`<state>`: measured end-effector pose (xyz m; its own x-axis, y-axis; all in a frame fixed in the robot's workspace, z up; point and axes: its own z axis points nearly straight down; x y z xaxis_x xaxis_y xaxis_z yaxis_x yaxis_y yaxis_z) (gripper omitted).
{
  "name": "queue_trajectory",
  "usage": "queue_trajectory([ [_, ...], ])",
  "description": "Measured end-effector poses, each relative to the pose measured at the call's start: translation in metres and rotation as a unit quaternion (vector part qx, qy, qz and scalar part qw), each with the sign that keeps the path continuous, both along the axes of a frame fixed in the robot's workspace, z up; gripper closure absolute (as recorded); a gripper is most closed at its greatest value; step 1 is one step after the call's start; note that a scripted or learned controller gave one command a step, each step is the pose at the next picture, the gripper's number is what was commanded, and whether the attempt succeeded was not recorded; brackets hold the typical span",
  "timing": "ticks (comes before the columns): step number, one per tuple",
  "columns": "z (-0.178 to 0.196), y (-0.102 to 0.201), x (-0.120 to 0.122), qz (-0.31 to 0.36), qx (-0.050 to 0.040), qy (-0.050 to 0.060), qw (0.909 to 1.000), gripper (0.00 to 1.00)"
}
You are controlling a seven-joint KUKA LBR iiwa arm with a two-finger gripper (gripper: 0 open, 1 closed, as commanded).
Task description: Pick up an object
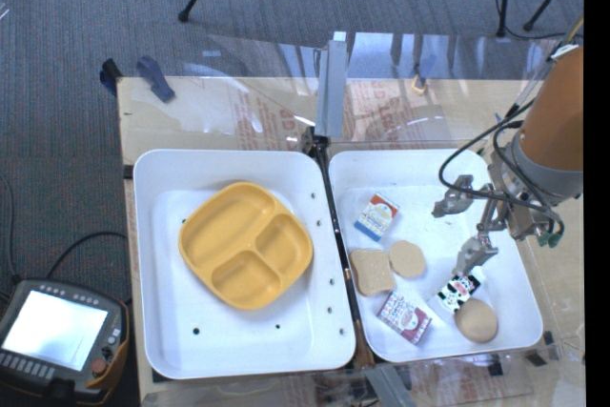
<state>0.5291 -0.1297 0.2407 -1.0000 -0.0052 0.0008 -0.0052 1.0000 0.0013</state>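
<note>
We see a small black-and-white cow-print carton lying tilted in the right bin, near its right wall, touching a round tan bun. The tool hangs just above the carton, one grey finger pointing down at it; we cannot tell how far its fingers are spread, and the arm's upper part is cut off at the right. The left bin carries a yellow divided plate. The bench stands on grey carpet.
</note>
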Motion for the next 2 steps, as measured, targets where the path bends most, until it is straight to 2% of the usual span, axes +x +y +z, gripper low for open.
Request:
queue_trajectory([
  [1, -0.096, 0.023, -0.026, -0.117, 0.0001, 0.003, 0.9931, 0.00],
  [2, -0.148, 0.041, -0.002, -0.042, -0.0010, -0.001, 0.9991, 0.00],
])
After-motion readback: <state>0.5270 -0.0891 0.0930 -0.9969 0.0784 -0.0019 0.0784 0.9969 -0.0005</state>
